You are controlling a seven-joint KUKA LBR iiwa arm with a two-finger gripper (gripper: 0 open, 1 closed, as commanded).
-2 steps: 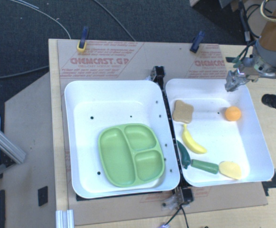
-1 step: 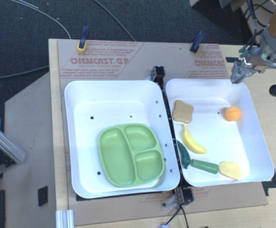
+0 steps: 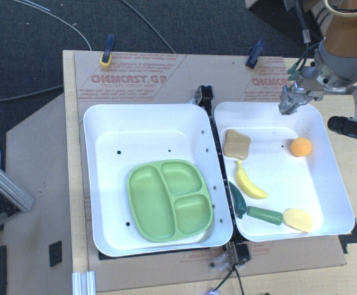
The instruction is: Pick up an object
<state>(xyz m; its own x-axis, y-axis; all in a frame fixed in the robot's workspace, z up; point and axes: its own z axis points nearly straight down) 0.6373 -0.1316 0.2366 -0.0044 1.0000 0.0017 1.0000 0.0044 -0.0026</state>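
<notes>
Green tool [image 3: 255, 211], dark blade, by banana [image 3: 250, 184].

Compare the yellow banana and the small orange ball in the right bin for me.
The yellow toy banana is long and curved, lying slantwise near the bin's middle; the small orange ball is round and sits nearer the far right side. The banana's top end almost meets the tan toast-shaped piece; the ball lies alone. Both rest in the right white bin.

Two white bins [image 3: 98, 165], one green tray [image 3: 166, 198], five small food items [image 3: 251, 185].
</notes>
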